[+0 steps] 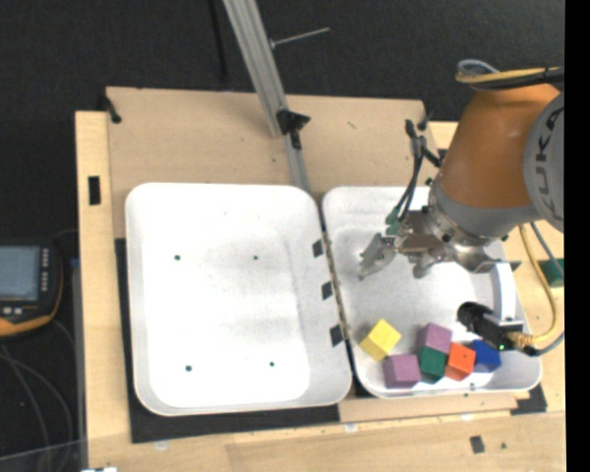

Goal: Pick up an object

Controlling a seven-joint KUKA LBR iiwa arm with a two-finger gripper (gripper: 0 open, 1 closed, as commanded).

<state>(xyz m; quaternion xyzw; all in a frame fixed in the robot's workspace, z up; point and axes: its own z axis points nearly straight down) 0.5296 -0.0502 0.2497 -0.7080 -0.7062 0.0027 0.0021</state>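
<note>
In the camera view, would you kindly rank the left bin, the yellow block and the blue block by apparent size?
1. Left bin, by far the largest.
2. Yellow block.
3. Blue block, partly hidden, so its rank is unsure.

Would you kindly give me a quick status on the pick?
Gripper over right bin, clear of the blocks. Blocks clustered at near edge: yellow, two purple, green, orange, blue. Nothing blocking them.

You have two white bins [226, 200]; six blocks [435, 352] in the right one: two purple, one yellow, green, orange, blue.
</note>
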